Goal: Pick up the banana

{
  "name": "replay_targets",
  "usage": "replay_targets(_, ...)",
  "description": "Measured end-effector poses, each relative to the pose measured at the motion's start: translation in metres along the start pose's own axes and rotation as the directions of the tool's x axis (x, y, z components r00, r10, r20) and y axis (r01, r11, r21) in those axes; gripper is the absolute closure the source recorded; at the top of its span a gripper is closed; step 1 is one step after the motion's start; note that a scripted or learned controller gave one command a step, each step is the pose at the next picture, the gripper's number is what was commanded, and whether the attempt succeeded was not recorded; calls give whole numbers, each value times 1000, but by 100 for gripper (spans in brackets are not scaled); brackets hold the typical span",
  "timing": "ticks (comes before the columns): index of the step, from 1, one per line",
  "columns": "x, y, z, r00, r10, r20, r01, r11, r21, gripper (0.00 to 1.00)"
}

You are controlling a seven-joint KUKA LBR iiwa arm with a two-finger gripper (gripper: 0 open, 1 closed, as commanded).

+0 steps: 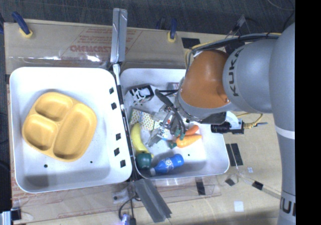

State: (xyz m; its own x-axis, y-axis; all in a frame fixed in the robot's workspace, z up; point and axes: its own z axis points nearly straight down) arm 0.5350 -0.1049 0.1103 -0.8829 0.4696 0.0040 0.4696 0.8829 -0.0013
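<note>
The yellow banana (137, 138) lies along the left wall of the right bin (216, 165), curved and pointing toward the front. My gripper (158, 120) hangs over the middle of that bin, just right of the banana. Its fingers spread toward the left, one dark finger (164, 98) toward the back and one silvery finger (153, 139) close to the banana's right side. The gripper is open and the banana is not between its fingers. The orange wrist band and grey arm hide the bin's right back part.
An orange carrot (189, 140), a blue bottle (168, 164) and a dark green piece (144, 159) crowd the bin's front. A black-and-white item (140, 92) lies at its back left, a patterned packet (142, 118) under the gripper. The left bin (20, 81) holds a yellow divided plate (59, 125).
</note>
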Motion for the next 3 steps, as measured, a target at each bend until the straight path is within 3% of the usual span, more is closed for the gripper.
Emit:
replay_targets(1,1,0,-8,1000,-5,-3,5,1000,1,100)
replay_targets(2,1,0,-8,1000,-5,-3,5,1000,1,0)
replay_targets(3,-24,28,13,957,-291,14,291,957,1,0)
